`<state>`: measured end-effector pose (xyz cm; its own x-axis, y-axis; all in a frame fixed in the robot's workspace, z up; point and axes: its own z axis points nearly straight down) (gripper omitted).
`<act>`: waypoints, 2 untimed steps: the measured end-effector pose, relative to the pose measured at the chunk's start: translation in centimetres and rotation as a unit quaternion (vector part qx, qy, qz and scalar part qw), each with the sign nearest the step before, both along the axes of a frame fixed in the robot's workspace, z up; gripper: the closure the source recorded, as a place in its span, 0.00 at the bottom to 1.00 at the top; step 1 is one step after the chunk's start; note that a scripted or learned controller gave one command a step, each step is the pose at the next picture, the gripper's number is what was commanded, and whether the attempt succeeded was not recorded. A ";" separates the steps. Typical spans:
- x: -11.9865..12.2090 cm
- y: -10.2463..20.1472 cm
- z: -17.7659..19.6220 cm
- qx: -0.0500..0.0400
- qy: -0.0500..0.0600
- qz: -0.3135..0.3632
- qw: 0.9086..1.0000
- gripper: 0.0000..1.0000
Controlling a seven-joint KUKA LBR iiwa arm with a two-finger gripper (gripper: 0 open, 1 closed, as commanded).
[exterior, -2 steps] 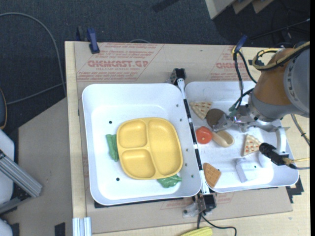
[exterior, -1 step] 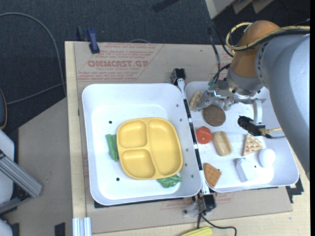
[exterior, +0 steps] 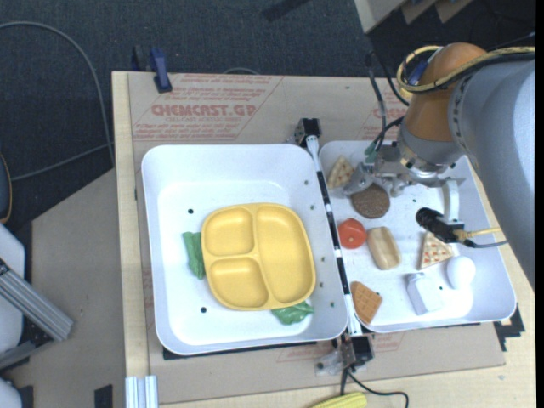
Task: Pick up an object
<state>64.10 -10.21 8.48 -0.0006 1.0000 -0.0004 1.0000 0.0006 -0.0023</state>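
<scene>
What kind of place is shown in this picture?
Probably a robotics lab test bench: a grey arm reaches over two white bins on protective-paper board, one holding toy food like a pizza slice, with loose cables around.

Brown board point(exterior: 204, 109) on the tabletop: red print "CHEMCAST GP", repeated in a smaller line beneath
Other red lines on the board: too small to read

The grey arm point(exterior: 501, 109) comes in from the right and bends steeply down over the right-hand bin point(exterior: 497, 300). Its orange band point(exterior: 438, 92) sits just above the wrist. The gripper point(exterior: 382, 172) hangs low over the far left part of that bin, close to the bin floor.
</scene>
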 end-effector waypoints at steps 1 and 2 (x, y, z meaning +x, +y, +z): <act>-0.2 -0.3 0.0 0.000 0.000 0.000 1.000 0.00; -0.9 -1.2 0.0 0.000 0.000 0.000 1.000 0.00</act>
<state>63.20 -11.36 8.50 -0.0001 1.0000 -0.0006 1.0000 0.0001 -0.0021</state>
